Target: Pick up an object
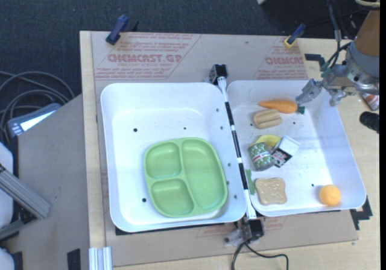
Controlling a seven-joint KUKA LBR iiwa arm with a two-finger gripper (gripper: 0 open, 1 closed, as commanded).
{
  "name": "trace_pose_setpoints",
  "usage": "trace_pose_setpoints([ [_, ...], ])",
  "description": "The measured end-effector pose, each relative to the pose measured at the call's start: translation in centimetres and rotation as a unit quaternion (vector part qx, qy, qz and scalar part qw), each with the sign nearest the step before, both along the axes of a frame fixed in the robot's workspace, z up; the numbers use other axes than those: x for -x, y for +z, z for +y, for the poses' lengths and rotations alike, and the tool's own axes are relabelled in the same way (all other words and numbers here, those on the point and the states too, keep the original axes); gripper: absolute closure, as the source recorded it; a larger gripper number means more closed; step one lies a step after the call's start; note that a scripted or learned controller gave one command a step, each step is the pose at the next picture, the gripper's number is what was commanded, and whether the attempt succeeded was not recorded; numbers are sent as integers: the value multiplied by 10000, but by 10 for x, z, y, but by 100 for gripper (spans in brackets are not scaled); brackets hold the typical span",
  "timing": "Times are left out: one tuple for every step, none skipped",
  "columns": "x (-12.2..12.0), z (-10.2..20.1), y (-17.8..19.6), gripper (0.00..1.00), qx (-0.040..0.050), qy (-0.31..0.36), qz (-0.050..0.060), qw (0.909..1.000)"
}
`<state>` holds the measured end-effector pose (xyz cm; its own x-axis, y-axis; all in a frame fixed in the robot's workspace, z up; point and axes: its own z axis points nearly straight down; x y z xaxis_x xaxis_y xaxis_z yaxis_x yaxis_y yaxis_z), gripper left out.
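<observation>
Your tool [315,89] hangs open and empty beside the smooth orange plastic toy carrot [278,105] at the right white bin's [347,142] far end. Likely light, rigid, slippery; pinch across its thick middle.

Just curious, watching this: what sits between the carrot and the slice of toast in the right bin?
In the camera view, between the carrot and the toast lie a bread roll and a small cluster of packets.

Robot lab: clamped bench [181,52], cables [27,91]

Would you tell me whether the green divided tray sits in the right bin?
No, the green divided tray lies in the left bin.
</observation>
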<state>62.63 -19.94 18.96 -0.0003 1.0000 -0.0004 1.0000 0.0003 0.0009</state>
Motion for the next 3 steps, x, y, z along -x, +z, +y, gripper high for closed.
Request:
trace_pose_setpoints([
  [5, 73, -105, 0, -8, 5, 8, 10000],
  [-27, 109, -104, 0, -1, 3, -5, 10000],
  [-27, 109, -94, 100, 4, 10, -12, 10000],
])
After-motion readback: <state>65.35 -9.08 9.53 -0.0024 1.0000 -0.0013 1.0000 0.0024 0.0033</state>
